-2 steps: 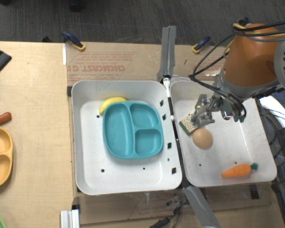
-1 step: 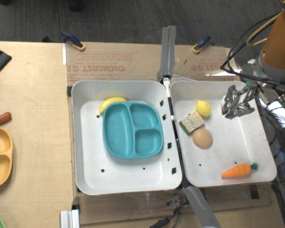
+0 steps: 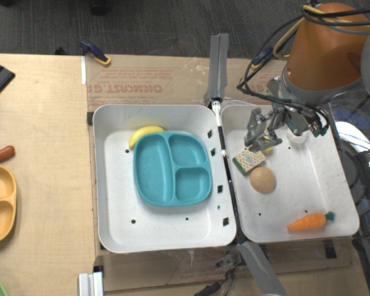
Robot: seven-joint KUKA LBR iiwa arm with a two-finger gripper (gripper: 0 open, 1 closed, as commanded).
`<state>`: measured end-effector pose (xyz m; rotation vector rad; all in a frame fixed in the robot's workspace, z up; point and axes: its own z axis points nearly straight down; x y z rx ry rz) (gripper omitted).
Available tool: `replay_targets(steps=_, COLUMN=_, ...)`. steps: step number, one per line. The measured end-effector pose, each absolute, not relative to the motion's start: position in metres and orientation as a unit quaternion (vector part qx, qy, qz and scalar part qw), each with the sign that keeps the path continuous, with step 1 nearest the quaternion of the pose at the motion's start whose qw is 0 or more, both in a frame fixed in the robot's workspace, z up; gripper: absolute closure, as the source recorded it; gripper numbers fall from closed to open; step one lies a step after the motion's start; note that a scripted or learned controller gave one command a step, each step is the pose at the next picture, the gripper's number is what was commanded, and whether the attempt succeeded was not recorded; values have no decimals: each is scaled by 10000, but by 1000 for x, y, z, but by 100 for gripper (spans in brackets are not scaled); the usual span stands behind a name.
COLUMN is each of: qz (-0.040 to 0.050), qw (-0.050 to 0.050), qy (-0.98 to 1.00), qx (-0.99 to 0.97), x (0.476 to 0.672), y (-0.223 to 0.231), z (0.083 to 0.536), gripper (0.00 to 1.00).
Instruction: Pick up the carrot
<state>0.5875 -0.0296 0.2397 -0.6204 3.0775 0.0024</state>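
Well, carrot (image 3: 309,221) hugs right bin's (image 3: 344,184) front rim (gripper (image 3: 261,138) well apart).

Even light from overhead is falling on both bins (image 3: 111,184). Glare is washing out the right edge. Shadows are staying faint.

My tool (image 3: 263,139) looked like dull grey metal. Just below it, the carrot (image 3: 308,221) was smooth matt orange plastic. The white bins (image 3: 111,227) looked like smooth plastic; the teal tray (image 3: 172,168) was slightly glossy; the tabletop (image 3: 43,116) pale matt wood.
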Motion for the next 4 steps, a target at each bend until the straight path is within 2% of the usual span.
replay_targets(steps=1, qz=7, qw=24, qy=9058, qx=-4238, x=588, y=-43, z=250, gripper=100)
replay_targets(steps=2, qz=5, qw=24, qy=8370, qx=-5472, x=616, y=-114, z=193, gripper=100)
replay_targets(steps=3, qz=-3, qw=41, qy=9191, qx=-3940, x=643, y=-112, z=254, gripper=100)
replay_targets(steps=4, qz=5, qw=32, qy=7783, qx=-6279, x=647, y=-138, z=232, gripper=100)
